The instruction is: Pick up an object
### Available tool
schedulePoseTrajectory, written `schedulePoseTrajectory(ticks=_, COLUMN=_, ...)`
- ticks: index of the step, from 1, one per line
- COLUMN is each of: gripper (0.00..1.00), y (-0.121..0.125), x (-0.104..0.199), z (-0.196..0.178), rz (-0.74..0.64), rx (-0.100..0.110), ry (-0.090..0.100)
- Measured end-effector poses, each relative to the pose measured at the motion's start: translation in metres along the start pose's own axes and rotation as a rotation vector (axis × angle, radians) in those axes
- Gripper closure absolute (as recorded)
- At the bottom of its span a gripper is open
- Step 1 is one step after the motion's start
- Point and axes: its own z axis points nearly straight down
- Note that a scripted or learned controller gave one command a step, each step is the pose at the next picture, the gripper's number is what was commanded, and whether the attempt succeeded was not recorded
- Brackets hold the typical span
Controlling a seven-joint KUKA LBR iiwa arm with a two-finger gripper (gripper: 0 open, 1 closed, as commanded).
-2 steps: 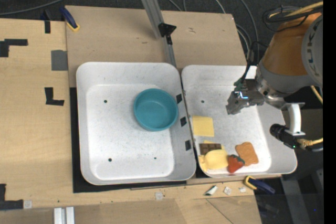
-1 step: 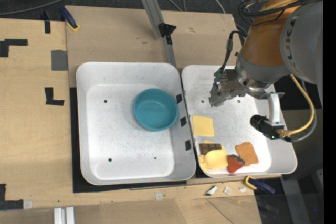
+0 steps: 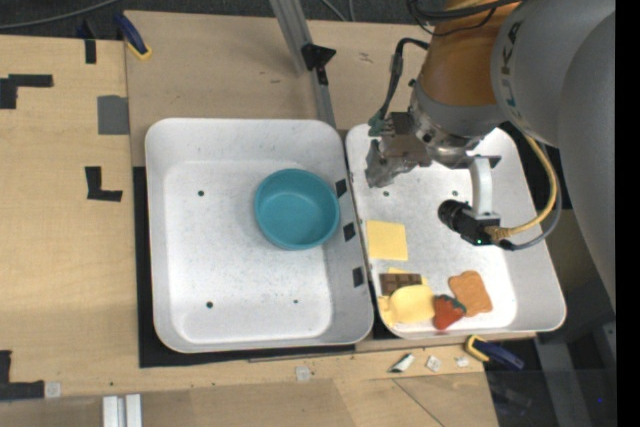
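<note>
Down near the front of the right bin (image 3: 530, 315), small food toys cluster; the yellow square (image 3: 387, 240) lies flat just behind them. Farther back hangs the gripper (image 3: 383, 170), directly beyond that square. I cannot tell its grip state.

- Left bin (image 3: 200, 315): white plastic, faintly speckled, smooth.
- Bowl (image 3: 295, 207): teal plastic, matt.
- Bench (image 3: 60, 255): bare wood board, matt.
- Arm band (image 3: 470, 35): orange, glossy.

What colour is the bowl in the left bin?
The bowl is teal blue, seen clearly in the camera view.
</note>
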Motion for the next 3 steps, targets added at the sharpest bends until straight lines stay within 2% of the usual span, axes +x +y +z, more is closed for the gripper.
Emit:
schedulePoseTrajectory(ticks=1, gripper=1.00, y=0.023, x=0.044, z=0.012, rz=0.001, rx=0.001, ry=-0.001)
schedulePoseTrajectory(ticks=2, gripper=1.00, y=0.041, x=0.094, z=0.003, rz=0.000, rx=0.000, ry=0.000)
schedulePoseTrajectory(ticks=3, gripper=0.00, y=0.040, x=0.090, z=0.003, rz=0.005, rx=0.002, ry=-0.003)
